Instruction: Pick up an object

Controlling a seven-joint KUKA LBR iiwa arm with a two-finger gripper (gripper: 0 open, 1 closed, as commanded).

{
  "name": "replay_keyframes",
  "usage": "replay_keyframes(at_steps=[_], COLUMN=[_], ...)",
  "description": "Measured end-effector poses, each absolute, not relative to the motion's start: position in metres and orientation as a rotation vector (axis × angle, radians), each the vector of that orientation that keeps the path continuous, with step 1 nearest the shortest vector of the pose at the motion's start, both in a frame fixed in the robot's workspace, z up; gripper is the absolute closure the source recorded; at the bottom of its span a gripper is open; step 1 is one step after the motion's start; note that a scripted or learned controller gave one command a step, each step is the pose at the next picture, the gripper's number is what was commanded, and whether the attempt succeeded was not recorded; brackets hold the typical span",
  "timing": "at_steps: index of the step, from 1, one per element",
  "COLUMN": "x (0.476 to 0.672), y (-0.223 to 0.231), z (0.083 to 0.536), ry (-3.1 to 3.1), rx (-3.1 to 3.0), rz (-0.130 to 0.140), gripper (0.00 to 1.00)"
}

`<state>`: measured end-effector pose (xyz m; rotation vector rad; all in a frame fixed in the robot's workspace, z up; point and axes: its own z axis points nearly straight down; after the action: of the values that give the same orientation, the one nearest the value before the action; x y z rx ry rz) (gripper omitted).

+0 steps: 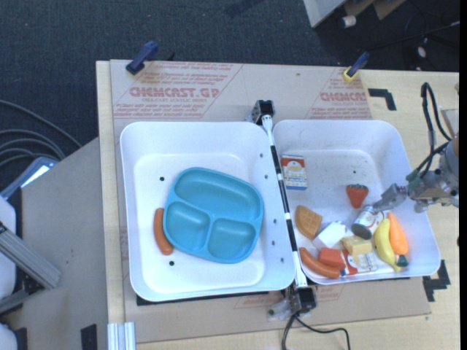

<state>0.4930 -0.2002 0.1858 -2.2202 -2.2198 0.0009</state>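
Observation:
The right bin (pixel 343 138) holds several small toy foods. Among them are a red-and-white box (pixel 293 172), a strawberry (pixel 357 195), a brown waffle piece (pixel 309 221), a white block (pixel 330 234) and a yellow cheese block (pixel 357 246). There are also a banana (pixel 384 244), a carrot (pixel 398 233), a red sausage (pixel 319 263) and a small dark-and-silver can (pixel 363 224). My gripper (pixel 406 186) hangs low over the bin's right side. It is just above the carrot and banana and to the right of the strawberry. Nothing visibly hangs from it.
The left bin (pixel 133 195) bears a blue divided plate (pixel 213 215) with an orange-red sausage (pixel 163 231) beside its left edge. A black ridge (pixel 277 188) runs between the bins. Cables (pixel 434 115) hang at the right. Blue (pixel 141 57) and yellow (pixel 356 65) clamps hold the board's far edge.

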Motion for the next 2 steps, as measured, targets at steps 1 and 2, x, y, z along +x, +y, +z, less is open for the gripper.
replay_keyframes(at_steps=[1, 2], x=[0.569, 0.57], y=[-0.184, -0.184], z=[0.084, 0.094], ry=[-2.223, -2.224], rx=[-2.22, -2.221], rz=[0.0, -0.001], gripper=[0.0, 1.0])
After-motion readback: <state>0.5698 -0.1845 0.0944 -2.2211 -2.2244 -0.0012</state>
